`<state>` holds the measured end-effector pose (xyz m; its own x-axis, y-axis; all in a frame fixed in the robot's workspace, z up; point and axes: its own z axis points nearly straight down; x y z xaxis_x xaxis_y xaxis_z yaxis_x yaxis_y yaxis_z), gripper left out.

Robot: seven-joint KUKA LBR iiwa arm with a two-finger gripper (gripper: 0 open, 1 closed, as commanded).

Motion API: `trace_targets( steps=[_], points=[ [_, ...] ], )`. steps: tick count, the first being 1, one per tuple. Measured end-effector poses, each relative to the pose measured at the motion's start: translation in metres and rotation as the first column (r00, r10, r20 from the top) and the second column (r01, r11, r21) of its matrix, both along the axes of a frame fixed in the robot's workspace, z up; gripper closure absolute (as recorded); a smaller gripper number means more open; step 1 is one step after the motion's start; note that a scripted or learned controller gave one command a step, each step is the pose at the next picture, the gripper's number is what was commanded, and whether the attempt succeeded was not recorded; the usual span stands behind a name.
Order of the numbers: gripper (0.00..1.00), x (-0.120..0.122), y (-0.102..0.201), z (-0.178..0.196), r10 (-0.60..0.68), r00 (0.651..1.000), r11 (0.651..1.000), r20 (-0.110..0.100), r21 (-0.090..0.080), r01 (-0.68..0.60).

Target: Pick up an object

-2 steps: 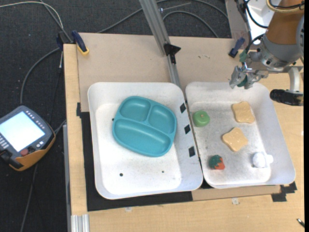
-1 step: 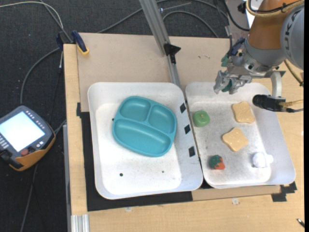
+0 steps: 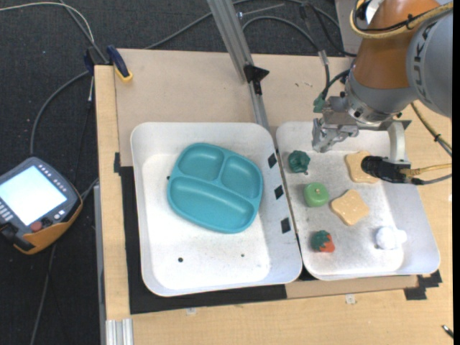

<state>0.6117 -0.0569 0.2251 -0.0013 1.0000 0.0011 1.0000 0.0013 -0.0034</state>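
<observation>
Nearest the lens, a small red-and-green toy [image 3: 323,242] is lying by the front wall of the right bin [image 3: 359,273], and a white lump [image 3: 388,237] is sitting in the same bin, off to that toy's right. Just behind them a tan cracker-like piece [image 3: 350,208] is resting near the middle of the bin, with a round green piece [image 3: 315,194] just beside it on the left. Farther back a dark green piece [image 3: 298,162] is lying close to the bin's left wall. A second tan piece [image 3: 353,167] is lying toward the back right, partly hidden.

The gripper [image 3: 327,141] is hanging over the far left part of the right bin, near the dark green piece and apart from it as far as the view is showing. Whether the gripper is released or clenched cannot be told from this angle.

In the left bin [image 3: 154,264] a teal divided plate [image 3: 215,187] is lying flat, slightly turned, toward the back half. Both bins are sitting side by side on the pale tabletop [image 3: 180,85].
</observation>
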Motion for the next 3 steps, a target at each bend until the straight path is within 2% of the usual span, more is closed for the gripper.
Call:
trace_targets(
  steps=[2, 3],
  points=[
    [1.00, -0.048, 0.091, -0.016, 0.003, 1.000, 1.000, -0.002, 0.000, -0.003],
    [1.00, -0.060, 0.141, -0.002, 0.004, 1.000, 1.000, 0.004, 0.001, -0.004]
  ],
)
